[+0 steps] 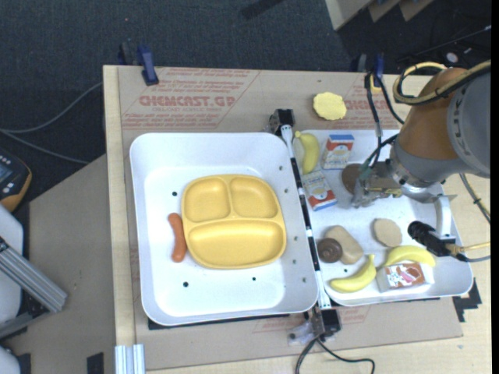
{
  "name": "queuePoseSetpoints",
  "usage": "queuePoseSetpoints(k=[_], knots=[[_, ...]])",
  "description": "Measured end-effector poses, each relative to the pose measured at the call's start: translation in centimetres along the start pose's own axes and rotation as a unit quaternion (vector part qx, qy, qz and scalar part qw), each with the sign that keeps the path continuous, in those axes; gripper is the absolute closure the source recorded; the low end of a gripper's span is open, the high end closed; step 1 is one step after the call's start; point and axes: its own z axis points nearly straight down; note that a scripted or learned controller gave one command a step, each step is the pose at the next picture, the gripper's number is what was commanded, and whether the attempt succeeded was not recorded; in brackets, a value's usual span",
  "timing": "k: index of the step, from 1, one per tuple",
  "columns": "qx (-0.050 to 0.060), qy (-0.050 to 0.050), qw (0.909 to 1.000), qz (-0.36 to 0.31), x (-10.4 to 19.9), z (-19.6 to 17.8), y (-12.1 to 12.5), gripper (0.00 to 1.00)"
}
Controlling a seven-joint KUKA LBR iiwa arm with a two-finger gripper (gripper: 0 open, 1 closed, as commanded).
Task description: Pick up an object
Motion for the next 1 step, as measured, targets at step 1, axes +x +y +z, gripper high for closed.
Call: queuePoseSetpoints(k=[1], knots=[[-0.008,-0.005,0.9999,0.004,-8.27,-8.05,-0.08,1.00]])
